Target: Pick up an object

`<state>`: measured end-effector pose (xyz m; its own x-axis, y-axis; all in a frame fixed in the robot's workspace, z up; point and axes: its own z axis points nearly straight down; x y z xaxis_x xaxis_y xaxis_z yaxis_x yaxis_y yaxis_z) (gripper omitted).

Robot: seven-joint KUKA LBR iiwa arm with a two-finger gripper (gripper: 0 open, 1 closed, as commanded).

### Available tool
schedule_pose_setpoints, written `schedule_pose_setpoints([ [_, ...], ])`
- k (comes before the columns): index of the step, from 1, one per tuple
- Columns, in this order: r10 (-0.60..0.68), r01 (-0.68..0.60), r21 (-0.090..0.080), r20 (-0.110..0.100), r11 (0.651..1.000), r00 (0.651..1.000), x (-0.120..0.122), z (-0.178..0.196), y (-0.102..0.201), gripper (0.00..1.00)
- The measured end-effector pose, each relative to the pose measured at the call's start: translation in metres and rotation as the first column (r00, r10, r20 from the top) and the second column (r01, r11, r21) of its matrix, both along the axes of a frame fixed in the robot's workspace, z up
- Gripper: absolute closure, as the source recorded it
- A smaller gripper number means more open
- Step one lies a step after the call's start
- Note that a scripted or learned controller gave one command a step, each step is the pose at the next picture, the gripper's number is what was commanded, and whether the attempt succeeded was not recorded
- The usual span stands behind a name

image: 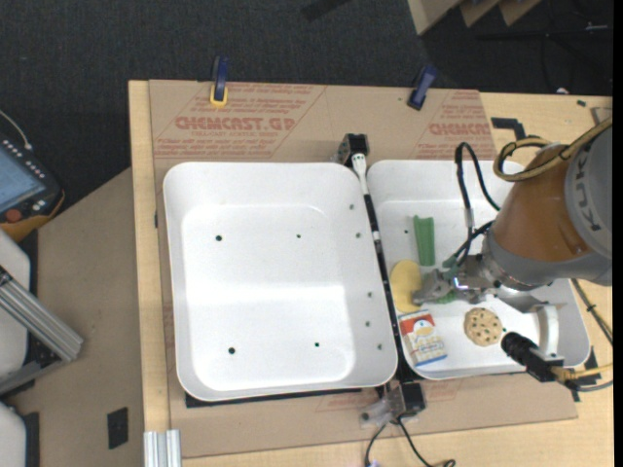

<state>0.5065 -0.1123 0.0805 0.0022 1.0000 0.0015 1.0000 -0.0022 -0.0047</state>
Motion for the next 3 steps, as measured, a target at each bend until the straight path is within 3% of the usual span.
schedule_pose_setpoints([
  [1, 0.0, 0.0, -0.002, 0.007, 1.0, 1.0, 0.002, 0.015, -0.001, 1.0],
  [2, 0.011, -0.011, 0.001, 0.013, 1.0, 1.0, -0.002, 0.109, 0.111, 1.0],
  [3, 0.018, -0.019, 0.006, 0.019, 1.0, 1.0, -0.011, 0.226, 0.236, 1.0],
])
